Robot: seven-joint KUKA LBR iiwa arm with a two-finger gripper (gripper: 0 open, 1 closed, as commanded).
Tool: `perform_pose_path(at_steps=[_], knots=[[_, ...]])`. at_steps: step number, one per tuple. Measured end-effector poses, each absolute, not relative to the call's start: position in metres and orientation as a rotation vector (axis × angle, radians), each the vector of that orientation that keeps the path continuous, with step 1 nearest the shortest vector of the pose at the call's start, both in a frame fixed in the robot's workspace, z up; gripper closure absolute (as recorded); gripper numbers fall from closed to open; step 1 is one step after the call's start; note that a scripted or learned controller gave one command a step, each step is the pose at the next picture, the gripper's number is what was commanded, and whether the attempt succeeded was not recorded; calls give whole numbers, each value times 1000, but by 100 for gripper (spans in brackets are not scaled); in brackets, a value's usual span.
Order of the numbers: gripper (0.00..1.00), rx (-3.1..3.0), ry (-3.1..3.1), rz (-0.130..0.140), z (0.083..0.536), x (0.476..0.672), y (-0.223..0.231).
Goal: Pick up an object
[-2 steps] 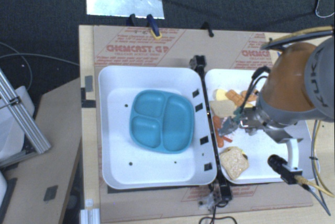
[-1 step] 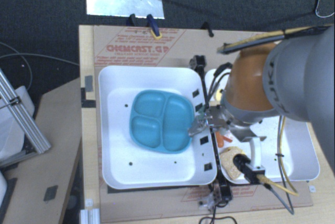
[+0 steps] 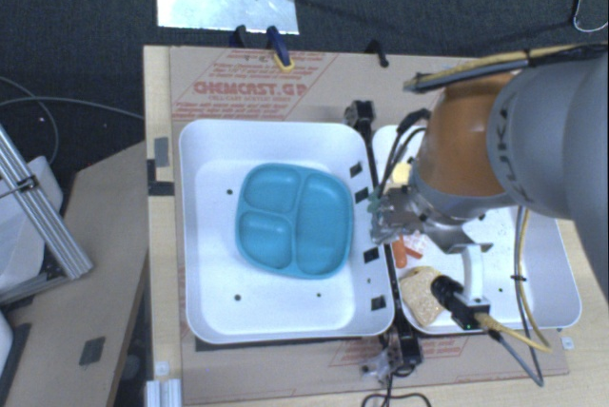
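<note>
Camera view gives you the gripper low at the right bin's left edge; you cannot tell its grip. Grey arm bends over it.

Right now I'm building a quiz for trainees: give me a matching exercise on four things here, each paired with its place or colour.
Things:
1. plate
2. bread
3. arm
4. orange piece

Descriptions:
A. tan, near the right bin's front edge
B. light blue, in the left bin
C. small, just below the wrist in the right bin
D. grey with an orange band, over the right bin

Pairs: 1-B, 2-A, 3-D, 4-C
</note>
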State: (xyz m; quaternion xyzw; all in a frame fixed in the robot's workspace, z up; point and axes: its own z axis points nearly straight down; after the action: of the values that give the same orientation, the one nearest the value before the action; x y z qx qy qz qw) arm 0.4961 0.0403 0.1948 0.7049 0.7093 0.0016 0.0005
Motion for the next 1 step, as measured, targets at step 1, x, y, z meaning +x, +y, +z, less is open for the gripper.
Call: perform_pose_path(at_steps=[1], knots=[[100, 2210, 2235, 5, 184, 511, 108]])
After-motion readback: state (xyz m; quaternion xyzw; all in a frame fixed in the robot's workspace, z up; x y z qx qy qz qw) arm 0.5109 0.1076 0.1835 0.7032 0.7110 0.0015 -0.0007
